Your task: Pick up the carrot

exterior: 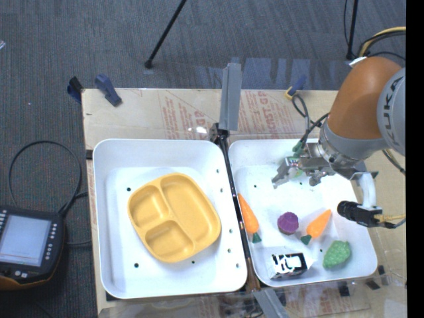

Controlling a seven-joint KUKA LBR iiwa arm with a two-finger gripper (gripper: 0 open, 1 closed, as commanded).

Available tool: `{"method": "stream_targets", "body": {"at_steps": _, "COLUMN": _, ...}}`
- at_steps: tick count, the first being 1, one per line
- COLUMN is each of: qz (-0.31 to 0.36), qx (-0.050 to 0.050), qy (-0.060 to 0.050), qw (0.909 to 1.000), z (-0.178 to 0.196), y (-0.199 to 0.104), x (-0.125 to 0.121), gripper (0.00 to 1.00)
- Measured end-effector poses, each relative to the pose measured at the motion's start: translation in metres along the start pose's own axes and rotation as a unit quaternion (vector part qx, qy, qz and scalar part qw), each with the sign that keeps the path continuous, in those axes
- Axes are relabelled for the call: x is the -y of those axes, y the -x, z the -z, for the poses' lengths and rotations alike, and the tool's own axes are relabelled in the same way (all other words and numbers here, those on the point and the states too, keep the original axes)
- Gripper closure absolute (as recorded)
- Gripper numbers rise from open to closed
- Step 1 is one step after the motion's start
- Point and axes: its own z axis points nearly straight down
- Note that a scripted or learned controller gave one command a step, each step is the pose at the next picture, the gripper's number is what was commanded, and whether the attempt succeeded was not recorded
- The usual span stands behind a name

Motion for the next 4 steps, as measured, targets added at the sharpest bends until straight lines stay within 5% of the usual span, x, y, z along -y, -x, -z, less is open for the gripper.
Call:
{"method": "stream_targets", "body": {"at_steps": 1, "qz": -0.149, "qx": 0.0, "qy": -0.001, "qw": 0.9889, "z": -0.048, "y": 0.07, "x": 0.028, "gripper": 0.0}}
{"method": "stream_targets", "body": {"at_steps": 2, "qz": -0.186, "qx": -0.003, "qy": -0.002, "qw": 0.9826, "z": -0.117, "y": 0.104, "x": 0.051, "gripper": 0.0}}
{"method": "stream_targets", "body": {"at_steps": 3, "qz": -0.189, "qx": -0.003, "qy": -0.003, "qw": 0.9819, "z": -0.108, "y": 0.106, "x": 0.052, "gripper": 1.0}}
{"method": "stream_targets", "body": {"at_steps": 4, "qz": -0.247, "qx": -0.002, "qy": -0.001, "qw": 0.969, "z": -0.116, "y": 0.106, "x": 0.073, "gripper": 1.0}}
